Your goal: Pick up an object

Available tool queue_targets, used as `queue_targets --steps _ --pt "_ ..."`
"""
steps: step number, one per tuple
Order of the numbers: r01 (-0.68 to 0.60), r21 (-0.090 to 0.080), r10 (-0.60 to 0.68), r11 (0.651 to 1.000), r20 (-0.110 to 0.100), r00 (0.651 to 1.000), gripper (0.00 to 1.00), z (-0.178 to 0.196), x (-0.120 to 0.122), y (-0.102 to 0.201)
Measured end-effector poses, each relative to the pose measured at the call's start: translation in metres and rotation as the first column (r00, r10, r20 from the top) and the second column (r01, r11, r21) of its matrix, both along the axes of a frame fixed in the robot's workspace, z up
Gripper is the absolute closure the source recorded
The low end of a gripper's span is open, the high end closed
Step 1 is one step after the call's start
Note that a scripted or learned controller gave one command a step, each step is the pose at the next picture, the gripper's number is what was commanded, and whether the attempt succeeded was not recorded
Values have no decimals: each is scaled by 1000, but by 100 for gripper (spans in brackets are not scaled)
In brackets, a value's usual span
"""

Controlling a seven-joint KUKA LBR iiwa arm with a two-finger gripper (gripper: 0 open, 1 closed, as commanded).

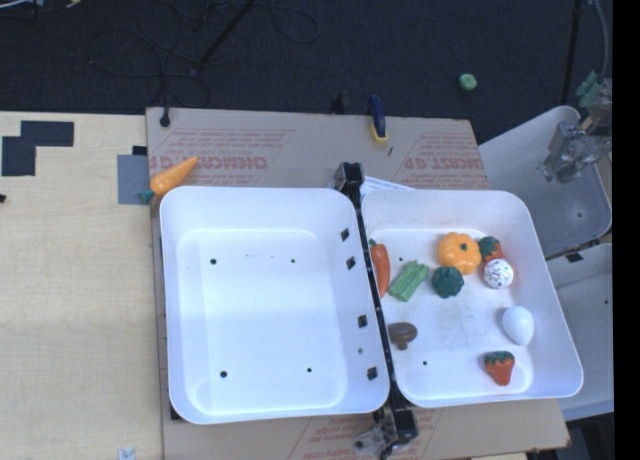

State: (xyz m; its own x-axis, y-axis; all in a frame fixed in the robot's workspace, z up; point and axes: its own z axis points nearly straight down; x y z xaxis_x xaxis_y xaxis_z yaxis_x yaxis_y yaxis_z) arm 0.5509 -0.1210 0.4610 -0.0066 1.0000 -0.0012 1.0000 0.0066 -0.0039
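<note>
1. near edge of bench: right bin (560, 373) holds all candidates. strawberry (499, 367) sits nearest the front rim; white egg (517, 324) just behind it, apart from it. brown mushroom-like piece (402, 333) lies by the divider w/ the left bin (190, 368).

2. mid bin: green pod (408, 280) lies w/ long axis diagonal, low-left to high-right; orange carrot (381, 266) lies along the divider, long axis running front to back. dark green broccoli (447, 282) is just right of the pod. speckled ball (498, 273) is near the right wall.

3. far part of bin: orange pumpkin (459, 252) touches or nearly touches the broccoli; a small red-green item (489, 247) sits just beside it.

4. far right, beyond the bin: gripper (570, 158) hangs off the bin's far-right corner. jaw state: cannot tell, assy too small and blurred.

5. key relation: every object lies to the left of and nearer than the gripper. judgement: closest candidates are ball, pumpkin, red-green item. no pick begun.
</note>
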Motion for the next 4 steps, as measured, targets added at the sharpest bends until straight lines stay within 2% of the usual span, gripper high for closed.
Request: queue_targets --steps 1,2,3,4 --pt "3 -3 -3 1000 13 1000 100 81 94 -13" --pt "11 0 -11 1000 1 1000 100 76 76 -77" --pt "4 7 -4 1000 -13 1000 100 -44 49 -33" --pt "2 -2 -2 1000 14 1000 100 69 91 -35"
